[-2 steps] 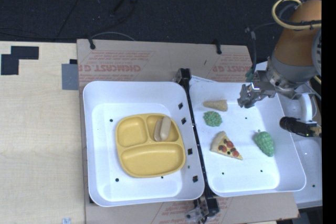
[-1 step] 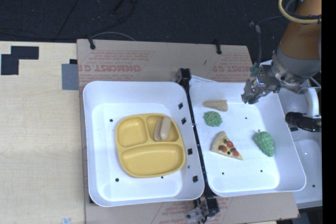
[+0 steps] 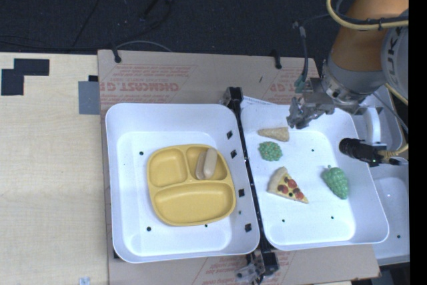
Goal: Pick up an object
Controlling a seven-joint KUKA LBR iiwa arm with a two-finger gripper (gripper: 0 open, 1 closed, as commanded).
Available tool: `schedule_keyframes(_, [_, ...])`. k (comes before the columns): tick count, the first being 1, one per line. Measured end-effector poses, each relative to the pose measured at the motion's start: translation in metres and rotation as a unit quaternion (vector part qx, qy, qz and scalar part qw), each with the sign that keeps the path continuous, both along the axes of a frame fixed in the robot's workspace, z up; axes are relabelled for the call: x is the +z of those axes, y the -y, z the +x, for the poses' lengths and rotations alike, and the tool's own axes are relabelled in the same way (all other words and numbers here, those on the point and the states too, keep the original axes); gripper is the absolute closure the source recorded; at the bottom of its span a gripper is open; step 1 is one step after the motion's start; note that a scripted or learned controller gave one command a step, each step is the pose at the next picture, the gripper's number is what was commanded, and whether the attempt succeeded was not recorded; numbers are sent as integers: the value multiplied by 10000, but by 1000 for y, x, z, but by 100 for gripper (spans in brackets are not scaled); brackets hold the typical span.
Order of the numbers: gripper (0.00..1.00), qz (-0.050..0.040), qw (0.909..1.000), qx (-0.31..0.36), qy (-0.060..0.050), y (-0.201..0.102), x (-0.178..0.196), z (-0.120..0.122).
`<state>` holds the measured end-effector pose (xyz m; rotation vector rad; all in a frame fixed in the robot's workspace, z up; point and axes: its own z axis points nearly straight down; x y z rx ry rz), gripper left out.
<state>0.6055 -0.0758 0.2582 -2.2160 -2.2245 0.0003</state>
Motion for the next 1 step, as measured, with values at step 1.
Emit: schedule_keyframes(1, [100, 0, 10000, 3, -5, -50, 3, 6])
